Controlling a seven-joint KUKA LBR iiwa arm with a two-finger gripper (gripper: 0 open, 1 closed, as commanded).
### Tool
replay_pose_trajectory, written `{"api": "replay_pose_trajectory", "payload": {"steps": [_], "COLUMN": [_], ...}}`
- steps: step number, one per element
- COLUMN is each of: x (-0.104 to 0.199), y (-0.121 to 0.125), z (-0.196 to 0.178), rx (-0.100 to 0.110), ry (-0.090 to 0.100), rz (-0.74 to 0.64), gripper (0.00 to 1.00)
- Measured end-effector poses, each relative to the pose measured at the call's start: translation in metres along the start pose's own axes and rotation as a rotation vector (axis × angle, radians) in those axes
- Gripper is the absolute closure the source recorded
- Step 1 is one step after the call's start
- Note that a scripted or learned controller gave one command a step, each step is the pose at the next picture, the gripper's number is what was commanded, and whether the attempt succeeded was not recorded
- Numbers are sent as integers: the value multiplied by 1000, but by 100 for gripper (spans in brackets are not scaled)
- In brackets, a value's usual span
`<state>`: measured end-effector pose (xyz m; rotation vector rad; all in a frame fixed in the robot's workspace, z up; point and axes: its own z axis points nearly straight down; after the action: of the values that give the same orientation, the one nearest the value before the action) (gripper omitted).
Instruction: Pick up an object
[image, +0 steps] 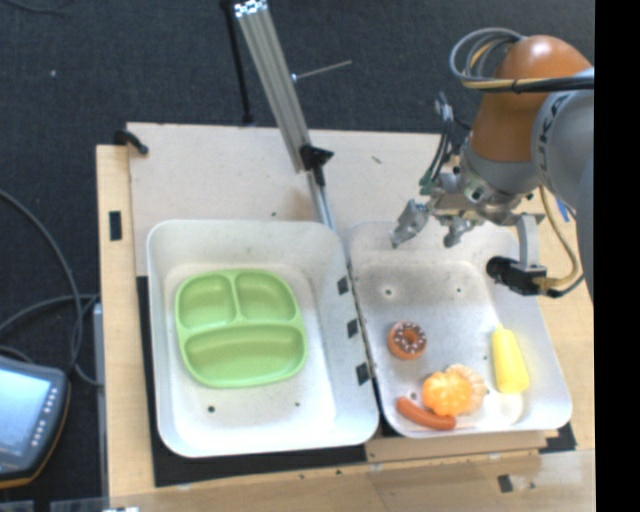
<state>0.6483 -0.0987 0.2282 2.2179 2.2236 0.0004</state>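
Clearly, we saw the gripper (425, 236) hanging over the far rim of the right bin (440, 290), its two fingers spread wide apart and with nothing between them. The things we could pick all lay in the near half of that bin, well apart from the gripper. They were a small doughnut (407, 340) with brown icing, an orange fruit (452, 390) that looked like a tangerine, a red sausage (425, 414) touching the fruit on its near side, and a yellow piece (509, 360), perhaps a corn cob, near the right wall. The left bin (190, 250) held a green divided tray (240, 327).

We judged that several things could go wrong from this position. If the arm went straight down, the fingers would meet the rim or the bare floor of the bin and close on nothing, because no object was under them. The doughnut was the nearest target and lay free, but it looked flat and low, so the fingers could slide over it or push it away. The orange fruit, the red sausage and the yellow piece were crowded in the near right corner. A grasp there could catch two things, or one finger could land on a neighbour. The red sausage lay close to the near wall, which left little room for a finger. The round fruit could also roll out while the fingers closed.
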Motion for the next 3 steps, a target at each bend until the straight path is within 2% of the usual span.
{"api": "replay_pose_trajectory", "payload": {"steps": [1,2,3], "x": [34,47,77], "y": [-22,3,-40], "z": [29,-70,32], "rx": [3,-10,10], "ry": [0,0,1], "rz": [-1,-2,-3], "gripper": [0,0,0]}}
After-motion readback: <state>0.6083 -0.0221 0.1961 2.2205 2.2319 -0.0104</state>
